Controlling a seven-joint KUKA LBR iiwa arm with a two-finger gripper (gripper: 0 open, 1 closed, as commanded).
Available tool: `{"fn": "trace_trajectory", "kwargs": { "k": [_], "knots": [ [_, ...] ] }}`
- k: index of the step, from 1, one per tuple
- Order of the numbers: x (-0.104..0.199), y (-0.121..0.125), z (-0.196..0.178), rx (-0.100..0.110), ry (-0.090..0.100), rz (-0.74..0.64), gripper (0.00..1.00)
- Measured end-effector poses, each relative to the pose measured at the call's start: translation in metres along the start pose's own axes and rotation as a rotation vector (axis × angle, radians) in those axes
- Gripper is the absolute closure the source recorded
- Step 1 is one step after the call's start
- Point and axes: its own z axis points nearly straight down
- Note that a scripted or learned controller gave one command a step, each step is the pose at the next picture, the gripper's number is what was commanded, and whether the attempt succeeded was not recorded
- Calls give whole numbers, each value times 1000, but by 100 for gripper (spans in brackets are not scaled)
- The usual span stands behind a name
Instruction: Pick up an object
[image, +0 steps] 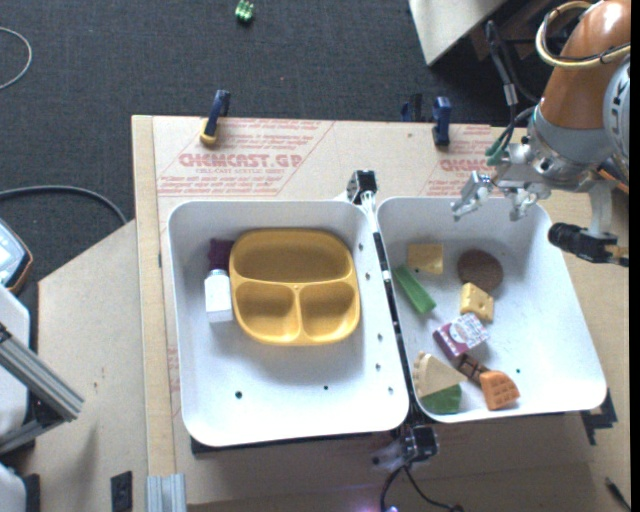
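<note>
My gripper (493, 200) hangs open above the far edge of the right bin (570, 330), with nothing between its fingers. Below it in that bin lie a yellow cheese block (426, 258), a brown round cookie (480, 268), a second cheese wedge (477, 301), a green strip (413, 289), a purple-and-white wrapped piece (460, 336), a tan and green wedge (436, 383) and an orange waffle-like piece (498, 388). The gripper is clear of all of them, nearest the cookie and the cheese block.
The left bin (190, 370) holds a yellow divided plate (294, 286), a small white bottle (218, 295) and a dark purple item (220, 250) beside it. Clamps (214, 118) (441, 120) grip the board's far edge. A black camera part (575, 240) juts in at right.
</note>
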Motion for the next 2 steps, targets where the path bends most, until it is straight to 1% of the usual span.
{"fn": "trace_trajectory", "kwargs": {
  "k": [1,2],
  "knots": [
    [0,3,-10,-15,-2,-2,0],
    [-5,5,34,-11,-2,-2,0]
  ]
}}
